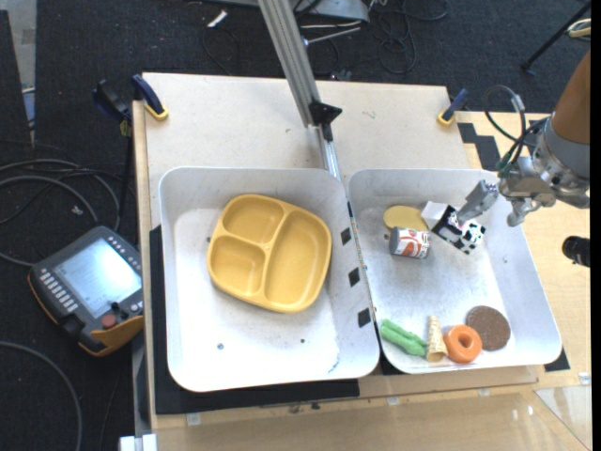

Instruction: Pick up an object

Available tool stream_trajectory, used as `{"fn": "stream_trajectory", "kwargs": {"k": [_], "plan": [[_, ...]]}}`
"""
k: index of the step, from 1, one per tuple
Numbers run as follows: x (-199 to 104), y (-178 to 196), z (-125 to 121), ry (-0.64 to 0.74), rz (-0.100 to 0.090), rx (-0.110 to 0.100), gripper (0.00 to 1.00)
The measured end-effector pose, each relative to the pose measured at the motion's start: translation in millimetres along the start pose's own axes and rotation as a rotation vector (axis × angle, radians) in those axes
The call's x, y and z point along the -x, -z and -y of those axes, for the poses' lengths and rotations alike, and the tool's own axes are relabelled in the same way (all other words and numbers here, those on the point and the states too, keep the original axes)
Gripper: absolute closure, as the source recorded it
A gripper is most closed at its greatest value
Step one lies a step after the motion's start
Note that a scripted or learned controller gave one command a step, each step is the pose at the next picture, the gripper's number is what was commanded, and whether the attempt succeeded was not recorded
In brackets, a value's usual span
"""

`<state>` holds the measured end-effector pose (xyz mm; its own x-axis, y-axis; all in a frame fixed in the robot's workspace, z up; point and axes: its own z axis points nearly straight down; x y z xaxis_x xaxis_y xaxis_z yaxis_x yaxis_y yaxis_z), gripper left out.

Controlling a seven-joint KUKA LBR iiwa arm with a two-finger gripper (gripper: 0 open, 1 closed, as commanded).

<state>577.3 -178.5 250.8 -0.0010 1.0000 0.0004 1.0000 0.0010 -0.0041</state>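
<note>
While the right bin has bare floor in its middle, its near edge holds a green bean pod, an ice cream cone, an orange ring and a brown cookie. Farther back lie a small can, a yellow disc and a black-and-white toy. Over the far right edge, the gripper hangs with its fingers spread, holding nothing. A yellow divided plate sits in the left bin.

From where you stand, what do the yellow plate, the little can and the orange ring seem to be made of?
Plate: probably moulded plastic, with an even matte yellow and soft rounded dividers. Can: looks like metal with a red and white printed label, though it may be a toy. Ring: likely plastic or rubber, a uniform, smooth orange.
</note>
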Motion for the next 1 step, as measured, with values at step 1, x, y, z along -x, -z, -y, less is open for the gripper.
{"fn": "stream_trajectory", "kwargs": {"k": [1], "plan": [[0.5,-43.3,2.1,-0.001,0.000,-0.001,0.00]]}}
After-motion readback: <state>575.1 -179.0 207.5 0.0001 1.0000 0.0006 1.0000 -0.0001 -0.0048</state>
